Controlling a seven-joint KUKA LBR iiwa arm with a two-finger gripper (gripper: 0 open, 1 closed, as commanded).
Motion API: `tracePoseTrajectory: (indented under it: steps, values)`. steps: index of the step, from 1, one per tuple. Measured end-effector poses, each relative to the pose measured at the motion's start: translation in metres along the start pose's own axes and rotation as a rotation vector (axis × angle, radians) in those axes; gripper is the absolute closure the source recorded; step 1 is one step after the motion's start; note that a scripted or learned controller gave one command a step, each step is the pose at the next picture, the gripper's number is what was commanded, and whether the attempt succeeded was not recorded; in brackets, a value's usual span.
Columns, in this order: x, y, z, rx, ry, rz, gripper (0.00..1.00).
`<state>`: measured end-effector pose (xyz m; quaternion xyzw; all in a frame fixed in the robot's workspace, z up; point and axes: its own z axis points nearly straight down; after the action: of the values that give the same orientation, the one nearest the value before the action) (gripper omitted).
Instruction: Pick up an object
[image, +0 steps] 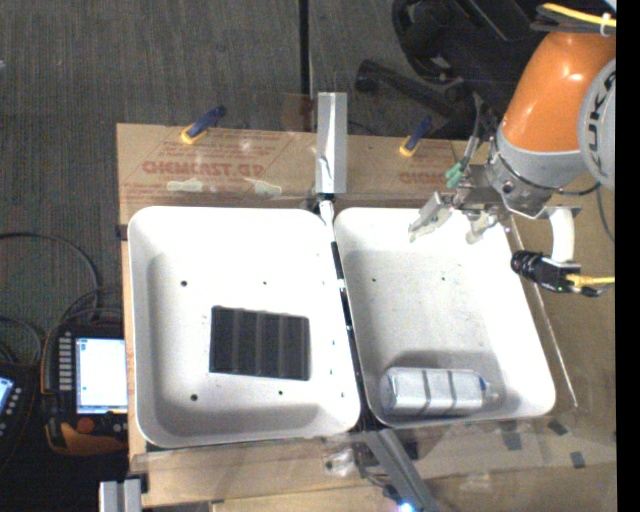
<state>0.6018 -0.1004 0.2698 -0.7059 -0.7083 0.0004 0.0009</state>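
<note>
Bottle (438, 390), clear plastic and lying on its side, rests at the near edge of the right bin (400, 300), well apart from the gripper (452, 222). That gripper hangs over the bin's far side with its fingers spread wide and nothing between them. A dark ribbed block (260, 343) lies flat in the left bin (170, 260). The step in hand looks like the approach: the next move calls for travel toward the bottle, a descent, and fingers set across its narrow width.

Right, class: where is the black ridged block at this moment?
In the camera view, the black ridged block lies flat in the middle of the left bin, across the divider from the silver ridged block in the right bin.
</note>
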Motion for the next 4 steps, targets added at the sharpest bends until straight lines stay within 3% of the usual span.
tracePoseTrajectory:
  steps: [1,2,3,4]
  values:
    - [-0.082,-0.029,-0.011,-0.003,-0.003,0.06,0.0]
    - [-0.087,-0.115,0.04,0.0,0.0,0.199,0.0]
    - [-0.005,-0.118,0.038,0.002,0.001,0.226,0.0]
    - [-0.038,-0.118,0.023,-0.001,-0.002,-0.046,0.0]
